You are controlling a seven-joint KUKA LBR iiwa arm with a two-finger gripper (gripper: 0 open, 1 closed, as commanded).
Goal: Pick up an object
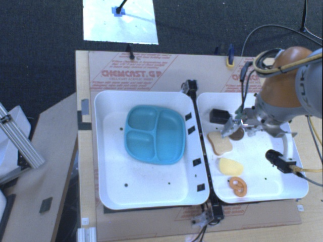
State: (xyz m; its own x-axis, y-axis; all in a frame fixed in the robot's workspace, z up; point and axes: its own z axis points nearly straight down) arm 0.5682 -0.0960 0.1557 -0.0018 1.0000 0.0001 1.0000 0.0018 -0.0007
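I am reaching in from three o'clock, and my gripper (236, 128) is hanging low over the right bin (295, 183), just at the one o'clock corner of the toast slice (220, 143); how wide it is set I cannot tell, since the wrist is hiding that. A black block (219, 116) is lying at eleven o'clock from the gripper. Below the toast, toward six o'clock, a yellow piece (230, 166) and then a pretzel (238, 186) are sitting apart. The left bin (113, 185) is carrying a blue divided plate (154, 134) (three compartments), all on the table (126, 67).
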